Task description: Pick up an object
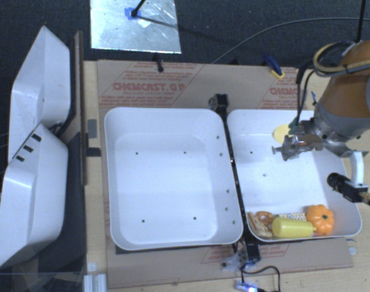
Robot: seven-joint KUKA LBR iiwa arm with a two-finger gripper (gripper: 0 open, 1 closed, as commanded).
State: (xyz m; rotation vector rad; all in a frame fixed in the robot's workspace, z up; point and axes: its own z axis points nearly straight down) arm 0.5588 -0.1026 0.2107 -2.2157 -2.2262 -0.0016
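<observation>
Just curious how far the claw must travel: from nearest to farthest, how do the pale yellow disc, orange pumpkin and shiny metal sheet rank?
1. Pale yellow disc, right beside the gripper in the right bin.
2. Orange pumpkin, at that bin's front edge.
3. Shiny metal sheet, beyond the bins, at the view's upper left.

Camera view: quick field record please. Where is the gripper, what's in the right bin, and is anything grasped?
gripper position: gripper over the far part of the right bin
closest item: pale yellow round piece, partly hidden behind the gripper
row at the bin's near wall, left to right: tan pretzel-like piece, yellow object, orange pumpkin-like toy
grasp: cannot tell from this view
</observation>
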